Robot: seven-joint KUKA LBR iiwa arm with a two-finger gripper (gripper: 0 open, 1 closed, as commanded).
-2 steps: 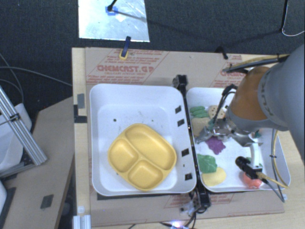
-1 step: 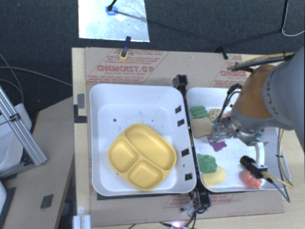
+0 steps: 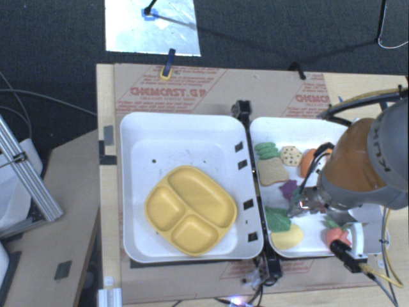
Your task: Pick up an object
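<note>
left shallow white bin: holds one yellow three-compartment plastic plate, lying flat toward front.
right shallow white bin: holds toy food — green leafy piece, tan cookie with dark chips, tan bread slice, purple piece, orange piece, green piece, yellow lemon-like piece, red-orange piece.
gripper low in right bin, near purple piece and green piece; claw state cannot tell.

One fixed camera overhead, slanted down on both bins.
</note>
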